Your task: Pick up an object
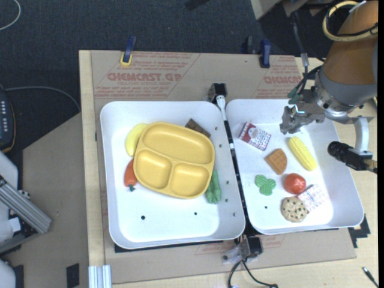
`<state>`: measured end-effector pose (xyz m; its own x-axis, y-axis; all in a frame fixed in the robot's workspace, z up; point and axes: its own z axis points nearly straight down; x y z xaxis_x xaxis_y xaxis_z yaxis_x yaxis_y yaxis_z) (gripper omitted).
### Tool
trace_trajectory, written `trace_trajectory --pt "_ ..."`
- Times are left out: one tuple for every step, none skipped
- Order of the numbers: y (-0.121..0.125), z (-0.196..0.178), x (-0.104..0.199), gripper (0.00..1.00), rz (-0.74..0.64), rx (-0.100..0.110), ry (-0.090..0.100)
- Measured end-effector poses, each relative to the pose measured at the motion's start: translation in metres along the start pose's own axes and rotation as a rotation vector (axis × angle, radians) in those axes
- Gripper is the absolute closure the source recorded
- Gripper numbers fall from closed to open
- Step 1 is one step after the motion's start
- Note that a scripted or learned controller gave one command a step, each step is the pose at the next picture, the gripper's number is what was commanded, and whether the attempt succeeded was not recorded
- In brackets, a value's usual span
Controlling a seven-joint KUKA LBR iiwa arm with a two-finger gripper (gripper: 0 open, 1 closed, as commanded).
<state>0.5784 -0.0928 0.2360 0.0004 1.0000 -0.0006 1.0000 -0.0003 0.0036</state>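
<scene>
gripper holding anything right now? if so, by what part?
Nothing held. The gripper hangs over the upper part of the right bin, nothing between its fingers; the corn cob lies just below it in the bin.

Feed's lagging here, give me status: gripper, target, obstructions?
Gripper over right bin's back edge, nothing visibly held. Corn nearest, just below it. Red-white packet beside, apart.

Colours in the two white bins
Yellow divided tray [173, 159], yellow corn cob [302, 153], red tomato [294, 183], green leaf shape [264, 183], speckled tan cookie [293, 209].
</scene>
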Motion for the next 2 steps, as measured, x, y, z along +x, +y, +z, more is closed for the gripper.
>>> trace_trajectory --pt "0.0087 0.0055 0.0028 1.00 -0.001 0.002 0.000" --pt "0.0002 0.0009 -0.0006 1.00 0.000 0.004 0.002"
